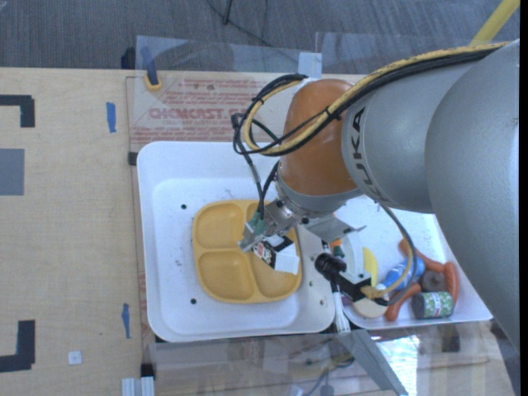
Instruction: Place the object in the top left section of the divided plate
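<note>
A yellow divided plate [221,258] lies in the left white bin [165,221]. My gripper [262,239] hangs over the plate's right side, near the divider between its sections. Something small with white, black and red patches [272,254] sits right under the gripper, on the plate's right part. The arm's orange band and grey body hide the gripper's upper part, and I cannot make out whether that small thing is between the fingers.
The right bin [462,308] holds several items: a yellow piece [370,266], an orange carrot-like piece [450,277], a dark green can [433,305] and a blue object [399,272]. Black cables loop over the arm. Wooden bench lies to the left.
</note>
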Robot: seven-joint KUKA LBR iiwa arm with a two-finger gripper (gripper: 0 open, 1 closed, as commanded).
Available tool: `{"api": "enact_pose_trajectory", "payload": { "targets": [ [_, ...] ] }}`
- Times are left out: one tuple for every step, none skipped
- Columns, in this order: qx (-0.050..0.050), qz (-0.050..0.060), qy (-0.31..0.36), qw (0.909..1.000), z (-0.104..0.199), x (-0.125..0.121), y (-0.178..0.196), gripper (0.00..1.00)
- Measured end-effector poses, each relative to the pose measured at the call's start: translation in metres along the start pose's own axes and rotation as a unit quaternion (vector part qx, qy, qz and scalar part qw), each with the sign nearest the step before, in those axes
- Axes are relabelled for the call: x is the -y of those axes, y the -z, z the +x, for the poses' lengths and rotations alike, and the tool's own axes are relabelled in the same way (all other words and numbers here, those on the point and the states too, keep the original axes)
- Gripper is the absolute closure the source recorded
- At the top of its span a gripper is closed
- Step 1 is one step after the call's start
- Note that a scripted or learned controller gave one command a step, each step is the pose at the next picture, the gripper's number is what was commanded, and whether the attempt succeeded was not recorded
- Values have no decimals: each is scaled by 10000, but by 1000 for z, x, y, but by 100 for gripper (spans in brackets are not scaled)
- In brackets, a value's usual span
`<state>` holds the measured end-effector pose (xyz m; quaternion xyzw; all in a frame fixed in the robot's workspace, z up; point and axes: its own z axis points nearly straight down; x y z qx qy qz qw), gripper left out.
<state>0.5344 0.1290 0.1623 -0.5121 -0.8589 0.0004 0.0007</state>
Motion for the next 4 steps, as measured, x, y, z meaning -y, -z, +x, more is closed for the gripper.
{"api": "enact_pose_trajectory", "payload": {
  "targets": [
    [1,-4,-3,10000,0,0,0,0],
    [3,-18,-11,10000,-1,-1,10,100],
    [-2,4,-500,9987,12,57,-6,100],
    [11,-16,-338,9994,9,57,-60,100]
  ]
}}
